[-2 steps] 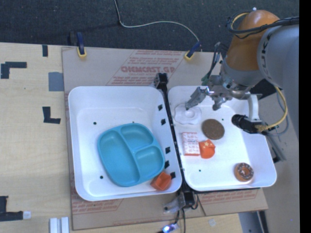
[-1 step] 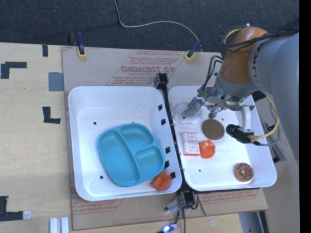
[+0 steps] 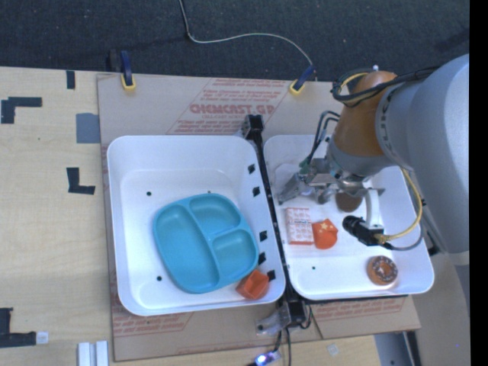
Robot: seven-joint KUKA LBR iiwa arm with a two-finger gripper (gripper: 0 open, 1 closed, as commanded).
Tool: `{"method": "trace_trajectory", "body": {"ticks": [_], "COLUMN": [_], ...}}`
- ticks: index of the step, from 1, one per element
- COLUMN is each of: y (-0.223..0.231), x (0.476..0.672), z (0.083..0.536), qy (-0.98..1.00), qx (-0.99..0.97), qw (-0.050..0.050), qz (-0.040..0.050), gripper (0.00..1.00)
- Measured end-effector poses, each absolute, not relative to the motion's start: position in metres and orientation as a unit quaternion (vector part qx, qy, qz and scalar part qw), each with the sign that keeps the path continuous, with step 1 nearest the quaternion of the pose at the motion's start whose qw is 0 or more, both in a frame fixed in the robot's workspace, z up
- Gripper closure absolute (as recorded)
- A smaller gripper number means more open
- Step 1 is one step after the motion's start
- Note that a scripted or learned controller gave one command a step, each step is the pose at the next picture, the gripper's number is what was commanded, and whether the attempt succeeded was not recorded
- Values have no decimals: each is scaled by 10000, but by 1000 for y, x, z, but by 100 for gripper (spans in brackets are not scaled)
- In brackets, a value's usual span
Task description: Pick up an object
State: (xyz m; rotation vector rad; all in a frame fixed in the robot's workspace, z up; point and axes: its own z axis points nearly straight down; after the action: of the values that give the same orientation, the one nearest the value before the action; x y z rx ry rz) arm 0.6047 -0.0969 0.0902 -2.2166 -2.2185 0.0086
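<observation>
**Bench with two white bins, arm low over the right one**

Wooden bench top with black tape marks, dark floor behind at 12 o'clock; a cardboard sheet [image 3: 229,109] clipped at its far edge carries both bins.

Gripper [image 3: 309,187] sits low in the right bin [image 3: 335,284], near that bin's 10 o'clock area. Metal fingers [image 3: 290,191] point toward 9 o'clock, at the divider between the bins. Spread or pressed together: cannot tell, the parts blur together. Nothing visibly between them.

Just at 6 o'clock of the gripper: a flat white-and-red packet [image 3: 298,225] lying on the bin floor, apart from the fingers. Touching the packet's 3 o'clock edge: a small orange piece [image 3: 325,234]. A brown object [image 3: 348,200] sits partly hidden under the wrist. A round brown doughnut-like item [image 3: 382,270] lies at the bin's 5 o'clock corner, well apart from the gripper.

Outward: orange band [image 3: 364,120] above the wrist, then the grey arm body [image 3: 438,139] filling the 3 o'clock side; black and yellow cables loop off the wrist.

Left bin [image 3: 130,204]: blue divided tray [image 3: 206,240] lying flat at centre, three compartments. An orange block [image 3: 254,284] at the tray's 4 o'clock, near the bin's rim.
</observation>
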Motion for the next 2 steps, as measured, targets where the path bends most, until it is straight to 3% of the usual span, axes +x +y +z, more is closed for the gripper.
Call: {"method": "trace_trajectory", "body": {"ticks": [1, 2], "y": [-96, -97], "x": [606, 611], "z": [103, 146], "qy": [-7083, -7077], "qx": [-7059, -7065], "qw": [13, -12], "qz": [14, -8], "gripper": [100, 100]}}
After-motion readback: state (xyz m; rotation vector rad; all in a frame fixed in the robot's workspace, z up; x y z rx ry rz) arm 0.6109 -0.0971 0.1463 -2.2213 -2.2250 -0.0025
